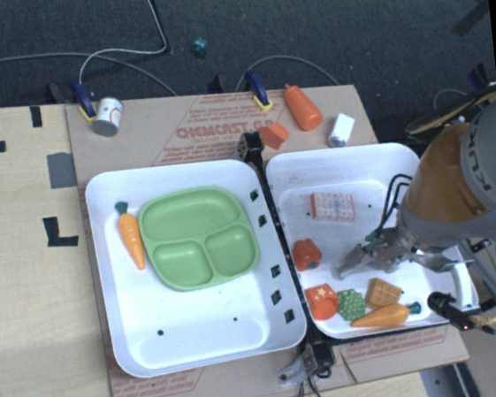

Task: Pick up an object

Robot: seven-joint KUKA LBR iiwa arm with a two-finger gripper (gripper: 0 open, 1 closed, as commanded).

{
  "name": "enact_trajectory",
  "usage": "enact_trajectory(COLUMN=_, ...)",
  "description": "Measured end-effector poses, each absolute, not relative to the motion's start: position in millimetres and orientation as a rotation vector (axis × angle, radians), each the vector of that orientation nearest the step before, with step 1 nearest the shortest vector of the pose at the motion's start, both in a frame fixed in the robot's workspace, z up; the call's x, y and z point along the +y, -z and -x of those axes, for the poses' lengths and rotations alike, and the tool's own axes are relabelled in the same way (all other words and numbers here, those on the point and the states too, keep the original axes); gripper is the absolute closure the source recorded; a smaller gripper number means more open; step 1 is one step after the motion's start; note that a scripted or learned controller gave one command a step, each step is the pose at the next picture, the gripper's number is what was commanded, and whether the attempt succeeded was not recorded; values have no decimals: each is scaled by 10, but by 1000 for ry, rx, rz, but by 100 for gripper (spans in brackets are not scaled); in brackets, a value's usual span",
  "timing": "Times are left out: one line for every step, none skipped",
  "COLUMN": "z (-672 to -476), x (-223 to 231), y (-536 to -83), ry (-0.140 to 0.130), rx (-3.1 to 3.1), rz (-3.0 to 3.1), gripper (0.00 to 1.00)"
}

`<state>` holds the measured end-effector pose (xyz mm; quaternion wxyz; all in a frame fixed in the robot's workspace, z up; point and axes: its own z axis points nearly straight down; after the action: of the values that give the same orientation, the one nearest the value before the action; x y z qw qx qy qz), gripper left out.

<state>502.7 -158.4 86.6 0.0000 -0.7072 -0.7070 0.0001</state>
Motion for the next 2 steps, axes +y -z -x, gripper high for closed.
enact_trajectory(z=-4840, x=-499, y=-1842, ry=1, rx=-2224, rz=2217, gripper=0)
enact_trajectory(z=-5325, x=-1059, y=-1048, ry=-4, rx=-2220, rz=2220, gripper=0)
